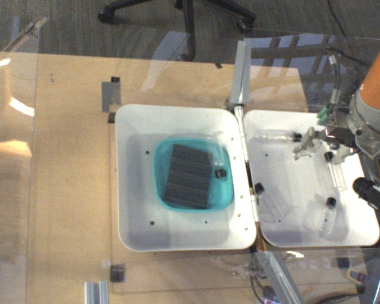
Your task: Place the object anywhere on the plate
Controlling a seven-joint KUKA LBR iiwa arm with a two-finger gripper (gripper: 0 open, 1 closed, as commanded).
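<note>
A teal plate (223, 195) sits in the middle of the left bin (134, 189). A dark grey ribbed rectangular block (189, 175) lies flat on it, tilted slightly and covering most of the plate. A small black piece (220, 173) rests by the plate's right rim. My gripper (321, 142) hangs over the upper right part of the right bin (285, 227), far from the plate; I see nothing held in it. The arm's orange band (379, 87) shows at the right edge.
Several clear tubes with black caps lie scattered in the right bin, such as one (273, 135) near the top and one (328, 213) low on the right. A metal divider post (240, 75) stands behind the bins.
</note>
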